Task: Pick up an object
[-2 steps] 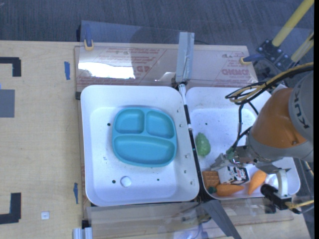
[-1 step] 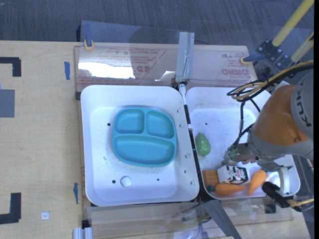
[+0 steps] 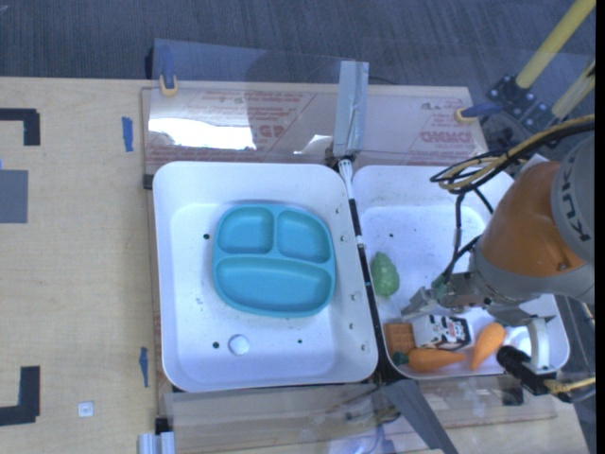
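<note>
Bins sit side by side on the bench, and the right bin (image 3: 416,206) is my landmark: the left bin (image 3: 180,253) adjoins it and holds a teal divided plate (image 3: 274,258) plus a small white disc (image 3: 238,345) near its front. Over the right bin's front half hangs the grey arm (image 3: 529,225) with its orange band, reaching in from the far side. Its gripper (image 3: 442,327) is down low among the toys there, but I cannot tell from where I stand whether it is released or clenched, or whether anything is caught in it. Along the right bin's front wall lie two orange carrot-like pieces (image 3: 437,357), one flat and one slanting up toward the arm, with an orange block (image 3: 398,335) just beside them. A green lumpy piece (image 3: 385,274) rests alone by the wall shared with the left bin. These look like light, hard plastic play food, likely smooth and prone to slipping; I would judge the green one easiest, pinched across its narrow middle, since nothing crowds it.
</note>
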Controlling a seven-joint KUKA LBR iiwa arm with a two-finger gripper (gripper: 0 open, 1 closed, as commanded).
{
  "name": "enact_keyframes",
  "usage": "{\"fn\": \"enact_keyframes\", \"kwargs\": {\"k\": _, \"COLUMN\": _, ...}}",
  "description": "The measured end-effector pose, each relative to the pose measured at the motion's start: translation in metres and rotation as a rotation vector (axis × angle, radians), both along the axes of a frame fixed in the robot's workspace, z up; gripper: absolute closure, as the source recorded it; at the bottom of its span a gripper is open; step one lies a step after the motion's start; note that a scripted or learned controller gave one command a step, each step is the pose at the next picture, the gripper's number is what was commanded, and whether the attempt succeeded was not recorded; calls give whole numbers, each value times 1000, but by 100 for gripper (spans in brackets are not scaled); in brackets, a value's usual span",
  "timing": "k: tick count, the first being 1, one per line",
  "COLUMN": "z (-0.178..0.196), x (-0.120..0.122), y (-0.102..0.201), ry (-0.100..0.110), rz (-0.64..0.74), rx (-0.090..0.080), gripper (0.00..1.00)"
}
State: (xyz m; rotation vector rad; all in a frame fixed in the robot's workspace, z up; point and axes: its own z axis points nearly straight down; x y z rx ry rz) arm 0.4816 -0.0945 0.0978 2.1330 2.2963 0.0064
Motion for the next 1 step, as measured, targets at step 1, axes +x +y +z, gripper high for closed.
{"fn": "enact_keyframes", "kwargs": {"k": 1, "z": -11, "x": 54, "y": -19, "ry": 4, "rz": -60, "rx": 1, "gripper": 0}}
